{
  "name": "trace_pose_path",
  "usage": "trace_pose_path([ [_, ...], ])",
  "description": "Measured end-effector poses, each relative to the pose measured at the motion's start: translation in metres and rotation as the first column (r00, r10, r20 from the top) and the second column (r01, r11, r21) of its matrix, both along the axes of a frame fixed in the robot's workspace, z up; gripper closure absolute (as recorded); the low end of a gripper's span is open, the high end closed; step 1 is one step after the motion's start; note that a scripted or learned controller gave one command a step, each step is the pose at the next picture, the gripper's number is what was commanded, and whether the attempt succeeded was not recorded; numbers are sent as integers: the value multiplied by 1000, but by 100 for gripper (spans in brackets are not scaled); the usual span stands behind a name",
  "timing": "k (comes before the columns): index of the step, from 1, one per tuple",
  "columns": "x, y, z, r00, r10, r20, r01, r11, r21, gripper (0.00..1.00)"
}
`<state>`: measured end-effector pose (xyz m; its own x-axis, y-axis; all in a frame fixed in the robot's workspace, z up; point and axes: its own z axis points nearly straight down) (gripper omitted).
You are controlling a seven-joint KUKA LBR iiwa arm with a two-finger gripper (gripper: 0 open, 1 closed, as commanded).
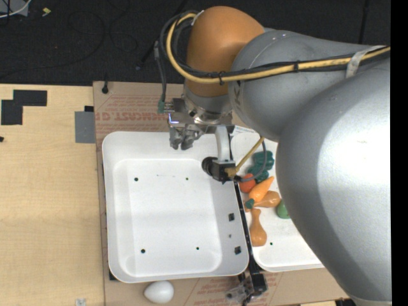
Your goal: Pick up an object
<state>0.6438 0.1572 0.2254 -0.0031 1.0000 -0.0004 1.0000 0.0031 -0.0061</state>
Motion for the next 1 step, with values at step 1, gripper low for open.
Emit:
trace_pose_path([
  [1,0,62,14,1000,3,2,-3,1000,1,100],
])
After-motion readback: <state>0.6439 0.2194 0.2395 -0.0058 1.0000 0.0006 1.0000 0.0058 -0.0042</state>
